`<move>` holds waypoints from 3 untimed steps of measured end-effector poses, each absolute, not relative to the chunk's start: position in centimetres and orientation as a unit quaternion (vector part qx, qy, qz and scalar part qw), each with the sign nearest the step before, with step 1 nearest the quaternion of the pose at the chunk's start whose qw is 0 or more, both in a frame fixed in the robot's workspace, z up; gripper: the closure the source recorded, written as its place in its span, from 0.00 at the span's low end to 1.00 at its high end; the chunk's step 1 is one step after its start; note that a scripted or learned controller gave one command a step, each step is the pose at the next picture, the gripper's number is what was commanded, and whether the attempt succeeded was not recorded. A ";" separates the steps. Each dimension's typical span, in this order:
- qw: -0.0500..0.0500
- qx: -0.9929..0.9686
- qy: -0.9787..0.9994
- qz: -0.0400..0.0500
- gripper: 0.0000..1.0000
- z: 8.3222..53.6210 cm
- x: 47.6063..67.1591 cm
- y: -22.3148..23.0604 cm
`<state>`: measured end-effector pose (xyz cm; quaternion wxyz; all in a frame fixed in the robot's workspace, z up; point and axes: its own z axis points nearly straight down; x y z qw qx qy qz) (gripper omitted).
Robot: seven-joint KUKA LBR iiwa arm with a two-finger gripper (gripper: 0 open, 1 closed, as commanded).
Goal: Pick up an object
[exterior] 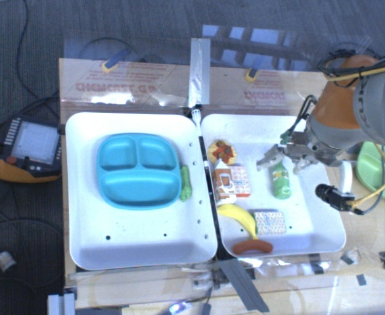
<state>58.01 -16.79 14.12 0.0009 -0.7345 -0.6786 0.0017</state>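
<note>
- The green bottle (282, 182) lies flat in the right bin (324, 238), mid-floor, long axis running near-to-far, cap toward the far side.
- The gripper (285, 157) hovers at its far end, fingers spread, grasping nothing.
- Risk, as I judge it: closing there could pinch only the cap, so the rounded bottle rolls free.
</note>
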 end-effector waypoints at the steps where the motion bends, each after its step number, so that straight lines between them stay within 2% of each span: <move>1: 0.000 -0.753 -0.658 0.001 0.00 20.9 57.0 -20.7; 2: 0.001 -0.784 -0.621 -0.001 0.00 9.5 57.9 -19.9; 3: 0.003 -0.783 -0.622 0.000 1.00 10.2 57.9 -19.9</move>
